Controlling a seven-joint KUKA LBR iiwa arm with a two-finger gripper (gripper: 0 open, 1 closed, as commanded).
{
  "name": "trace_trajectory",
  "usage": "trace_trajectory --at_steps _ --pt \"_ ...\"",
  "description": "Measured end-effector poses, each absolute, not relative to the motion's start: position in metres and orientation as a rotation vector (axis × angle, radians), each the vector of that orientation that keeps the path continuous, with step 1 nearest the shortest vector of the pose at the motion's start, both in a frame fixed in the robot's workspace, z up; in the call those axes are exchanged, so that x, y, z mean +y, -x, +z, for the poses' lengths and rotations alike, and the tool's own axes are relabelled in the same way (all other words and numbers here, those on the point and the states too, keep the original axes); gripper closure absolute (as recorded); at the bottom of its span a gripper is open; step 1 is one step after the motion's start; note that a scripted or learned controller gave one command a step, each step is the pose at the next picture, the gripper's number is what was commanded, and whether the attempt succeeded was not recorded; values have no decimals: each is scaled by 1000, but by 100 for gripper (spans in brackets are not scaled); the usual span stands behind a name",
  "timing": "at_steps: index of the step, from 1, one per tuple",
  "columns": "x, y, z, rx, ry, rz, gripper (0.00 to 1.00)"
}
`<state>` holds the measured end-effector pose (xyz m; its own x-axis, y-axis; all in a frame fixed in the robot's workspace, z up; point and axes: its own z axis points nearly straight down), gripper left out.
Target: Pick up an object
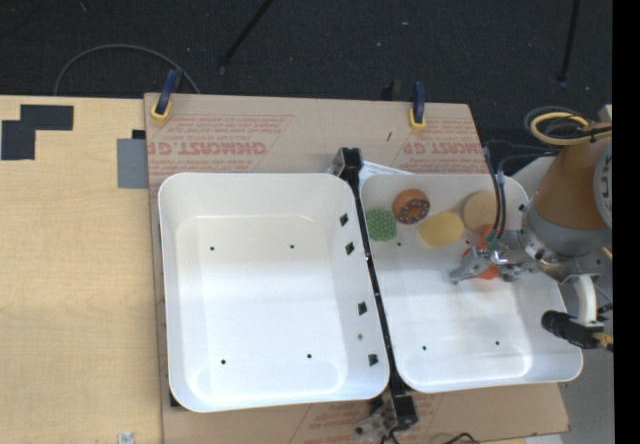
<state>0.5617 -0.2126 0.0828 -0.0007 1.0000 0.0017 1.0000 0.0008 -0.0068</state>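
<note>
In the right bin (470, 362), several small objects lie along the far side: a green textured piece (380, 224), a brown round piece with an orange centre (411, 205), a pale yellow disc (441, 229) and a tan round piece (479, 208). My gripper (480, 268) is low in this bin, near its right wall, just in front of the yellow disc and the tan piece. A small orange-red object (488, 271) shows right at the gripper, partly covered by it. Whether it is gripped is unclear.
The left bin (260, 292) sits beside the right one, with a black clip-lined divider (362, 262) between them. The arm's orange band (577, 182) and grey wrist hang over the right bin's right rim. Cardboard (300, 132) lies under both bins.
</note>
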Motion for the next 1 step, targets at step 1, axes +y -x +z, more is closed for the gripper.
trace_trajectory --at_steps 1 --pt "-177 -591 88 -2225 2218 0 0"
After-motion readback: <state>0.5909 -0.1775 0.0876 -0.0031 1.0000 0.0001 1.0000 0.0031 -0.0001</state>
